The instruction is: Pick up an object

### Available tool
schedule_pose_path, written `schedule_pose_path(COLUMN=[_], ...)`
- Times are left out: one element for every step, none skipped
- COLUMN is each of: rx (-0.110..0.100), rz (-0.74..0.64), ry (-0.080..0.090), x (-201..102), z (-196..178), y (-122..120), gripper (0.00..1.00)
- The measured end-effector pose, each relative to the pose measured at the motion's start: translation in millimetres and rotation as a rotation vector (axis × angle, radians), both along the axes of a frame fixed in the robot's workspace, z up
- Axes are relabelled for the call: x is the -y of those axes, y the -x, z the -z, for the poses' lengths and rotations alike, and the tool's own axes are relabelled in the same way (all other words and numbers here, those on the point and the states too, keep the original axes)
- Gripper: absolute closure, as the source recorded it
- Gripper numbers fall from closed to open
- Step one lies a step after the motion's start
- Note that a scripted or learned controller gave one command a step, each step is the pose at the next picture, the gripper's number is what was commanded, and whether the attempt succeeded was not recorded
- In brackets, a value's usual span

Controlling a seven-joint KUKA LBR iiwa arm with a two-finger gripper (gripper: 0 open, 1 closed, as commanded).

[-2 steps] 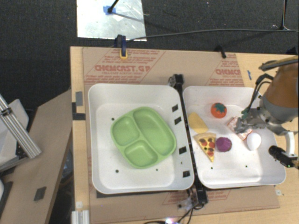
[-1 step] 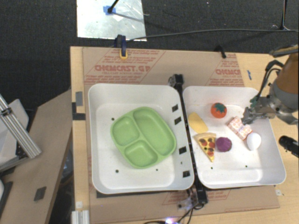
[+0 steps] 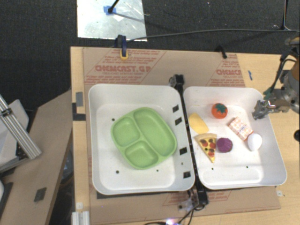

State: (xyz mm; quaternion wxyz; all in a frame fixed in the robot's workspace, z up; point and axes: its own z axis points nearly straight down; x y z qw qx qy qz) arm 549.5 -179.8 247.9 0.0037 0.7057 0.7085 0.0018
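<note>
Grey end effector (image 3: 263, 108) above right bin (image 3: 269, 172)

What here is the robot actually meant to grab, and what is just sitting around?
For the job, in the right bin:
tomato
yellow piece
pizza slice
purple piece
pink packet
white egg
gripper

Just lying about:
green divided plate in the left bin
blue clamp at the board's far edge

Bright, even overhead light on my feed.
I see glare on the metal sheet (image 3: 111, 12) up top, the white bins (image 3: 140, 93) nearly washed out, soft short shadows, and slight blur on the gripper (image 3: 260, 109) at right.
</note>
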Motion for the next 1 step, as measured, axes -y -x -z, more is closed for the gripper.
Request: schedule_pose_path(rx=[-0.003], rz=[-0.001], ry=[-0.001], x=[0.3], z=[-29.0], y=[-1.3], gripper=[1.00])
